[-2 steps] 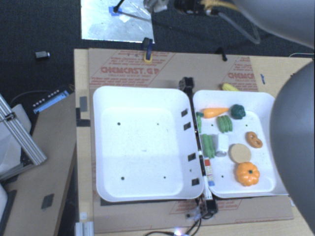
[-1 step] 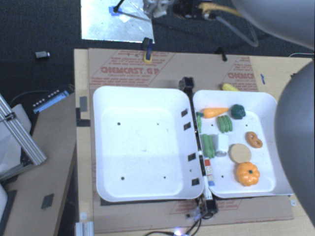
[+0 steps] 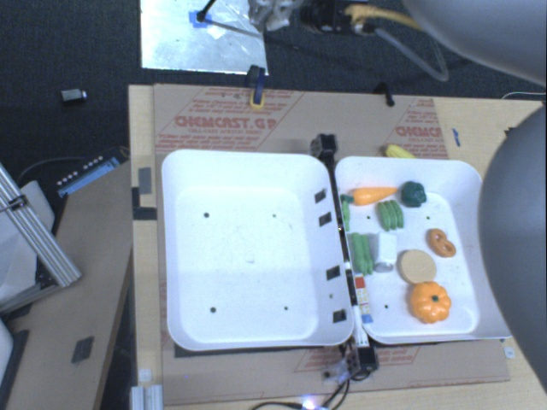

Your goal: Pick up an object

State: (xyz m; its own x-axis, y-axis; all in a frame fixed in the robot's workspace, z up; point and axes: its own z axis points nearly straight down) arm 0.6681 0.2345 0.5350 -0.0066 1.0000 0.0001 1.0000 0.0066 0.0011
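White plastic, both bins, seen from the one overhead camera view: we have the left bin [image 3: 248,254] bare apart from a few dark dots on its floor, and the right bin [image 3: 461,186] carrying all the candidates. Along its left wall we see green bean pieces [image 3: 362,252], with a second green piece [image 3: 391,214] just above and right of them. A carrot [image 3: 373,196] lies near the back left corner, a dark green broccoli-like piece [image 3: 413,194] just right of it. Mid-bin we have a small white block [image 3: 387,247], a tan round disc [image 3: 418,266] touching or nearly touching it, and a brown pretzel-like item [image 3: 442,243] toward the right wall. An orange pumpkin [image 3: 429,302] sits near the front edge. One yellow item [image 3: 398,152] lies outside, on the cardboard just behind the bin's back edge. The gripper [image 3: 275,2] sits at the top of frame, well apart from both bins, over a shiny sheet [image 3: 184,24] on the dark floor. We cannot tell how the tool is set; blurred, and nothing is visibly in it. The arm [image 3: 479,15] crosses the upper right. Our read on progress: nothing picked yet, every object rests in place. All of it is left: choose a target, descend, grasp, lift. The pumpkin looks like the cleanest isolated pick.
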